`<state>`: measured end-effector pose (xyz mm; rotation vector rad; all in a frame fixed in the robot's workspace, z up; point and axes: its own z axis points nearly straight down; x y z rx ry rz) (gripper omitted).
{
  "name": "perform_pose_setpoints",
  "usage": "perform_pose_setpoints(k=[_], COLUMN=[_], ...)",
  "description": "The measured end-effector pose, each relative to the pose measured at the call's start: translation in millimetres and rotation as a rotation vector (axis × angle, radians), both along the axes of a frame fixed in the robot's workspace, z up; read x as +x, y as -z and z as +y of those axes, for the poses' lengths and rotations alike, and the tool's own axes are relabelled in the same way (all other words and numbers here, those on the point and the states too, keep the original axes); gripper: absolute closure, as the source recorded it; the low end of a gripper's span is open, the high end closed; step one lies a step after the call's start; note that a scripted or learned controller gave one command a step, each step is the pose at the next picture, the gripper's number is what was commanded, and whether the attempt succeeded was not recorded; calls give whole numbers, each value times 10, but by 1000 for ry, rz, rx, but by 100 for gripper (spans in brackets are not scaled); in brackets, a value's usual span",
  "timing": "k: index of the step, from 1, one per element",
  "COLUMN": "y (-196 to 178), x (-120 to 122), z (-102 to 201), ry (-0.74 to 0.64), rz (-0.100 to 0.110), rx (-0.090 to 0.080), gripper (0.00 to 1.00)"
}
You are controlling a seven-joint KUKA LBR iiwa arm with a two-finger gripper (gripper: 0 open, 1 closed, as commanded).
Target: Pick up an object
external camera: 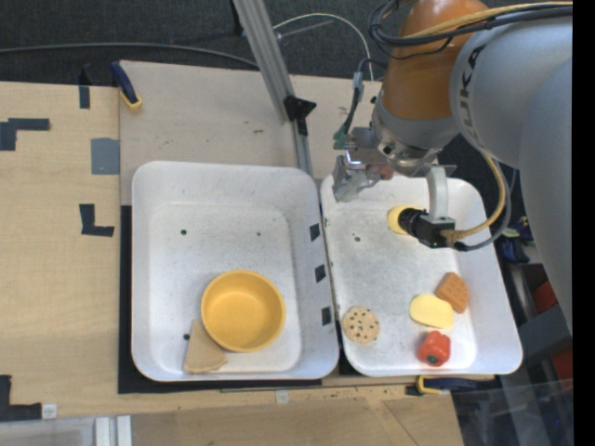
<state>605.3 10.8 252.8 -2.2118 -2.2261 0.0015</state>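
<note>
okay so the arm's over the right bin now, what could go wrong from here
The gripper hangs above the right bin's far corner, close to its rim, so a straight descent might hit the wall. The cookie, yellow piece and red piece lie far away at the near end.

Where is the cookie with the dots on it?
The cookie lies in the right bin, at its near left corner, left of the red pepper and the yellow piece.

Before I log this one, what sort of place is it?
Probably a robot test bench: two white bins on a taped board, toy food like a cookie, and a grey-orange arm overhead.
</note>
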Motion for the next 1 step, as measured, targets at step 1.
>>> perform_pose_setpoints(k=[1], y=[134], x=[-131], z=[571], ry=[-1], rz=[1], rx=[-1], gripper=[100])
